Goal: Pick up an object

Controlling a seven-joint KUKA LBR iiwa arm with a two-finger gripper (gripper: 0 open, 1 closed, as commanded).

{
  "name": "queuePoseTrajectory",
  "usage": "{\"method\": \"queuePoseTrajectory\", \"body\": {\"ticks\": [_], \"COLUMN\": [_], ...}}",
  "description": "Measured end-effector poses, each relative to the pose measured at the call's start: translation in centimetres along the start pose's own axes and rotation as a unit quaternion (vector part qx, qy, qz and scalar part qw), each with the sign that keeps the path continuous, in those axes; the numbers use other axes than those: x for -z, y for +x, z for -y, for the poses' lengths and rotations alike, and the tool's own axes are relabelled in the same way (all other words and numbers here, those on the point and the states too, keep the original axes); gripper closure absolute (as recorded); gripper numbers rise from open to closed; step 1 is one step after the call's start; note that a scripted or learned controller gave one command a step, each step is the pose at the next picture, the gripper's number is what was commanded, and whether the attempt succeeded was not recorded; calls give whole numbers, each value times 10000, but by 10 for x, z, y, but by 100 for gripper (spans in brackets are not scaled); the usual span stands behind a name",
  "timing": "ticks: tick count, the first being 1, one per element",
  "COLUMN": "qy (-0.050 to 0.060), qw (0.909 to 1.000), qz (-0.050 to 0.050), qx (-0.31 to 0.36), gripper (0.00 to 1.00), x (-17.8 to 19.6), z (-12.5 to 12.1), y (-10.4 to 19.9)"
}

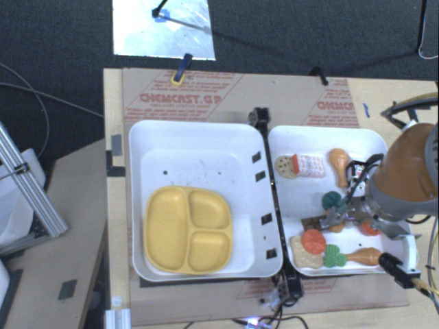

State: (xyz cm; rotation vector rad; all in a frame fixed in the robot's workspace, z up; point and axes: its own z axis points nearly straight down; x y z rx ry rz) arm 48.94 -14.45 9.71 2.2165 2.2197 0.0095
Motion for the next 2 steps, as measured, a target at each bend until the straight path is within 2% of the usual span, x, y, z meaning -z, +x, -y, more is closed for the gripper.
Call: {"method": "queuePoseTrajectory", "body": {"ticks": [1,2], "qy": [-20,0], "qw": [10000,10000], "qz": [-2,10], "qx": [59,21], "gripper": [100,100], "x": [92,146], "z": [-25,-31], "y": [80,77]}}
